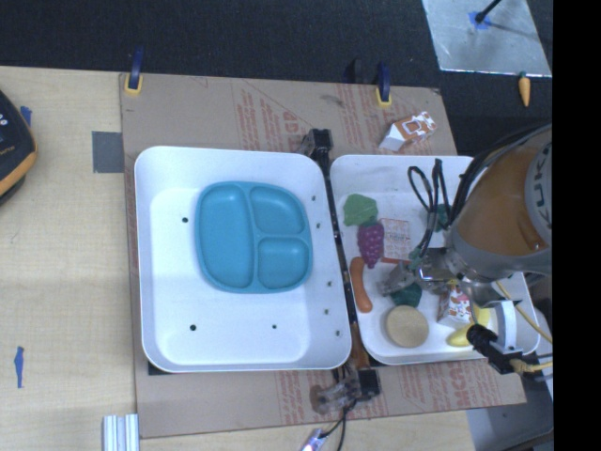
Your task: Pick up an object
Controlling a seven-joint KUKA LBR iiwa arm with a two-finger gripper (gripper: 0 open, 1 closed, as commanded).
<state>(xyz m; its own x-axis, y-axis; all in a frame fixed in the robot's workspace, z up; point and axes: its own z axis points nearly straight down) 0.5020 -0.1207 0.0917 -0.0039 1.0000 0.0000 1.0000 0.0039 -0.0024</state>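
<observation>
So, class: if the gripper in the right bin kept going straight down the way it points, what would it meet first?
Probably the dark green object just under the gripper, beside the round tan piece. Depth is hard to judge from above.

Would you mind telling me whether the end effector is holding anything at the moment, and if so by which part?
It cannot be told. The end effector sits low in the right bin, right over a dark green item, but no grip is visible.

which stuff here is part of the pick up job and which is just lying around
Job:
end effector, low in the right bin
grapes
green leaf
hot dog
round cookie
yellow piece

Lying about:
blue divided plate in the left bin
small carton on the cardboard
clamps
</observation>
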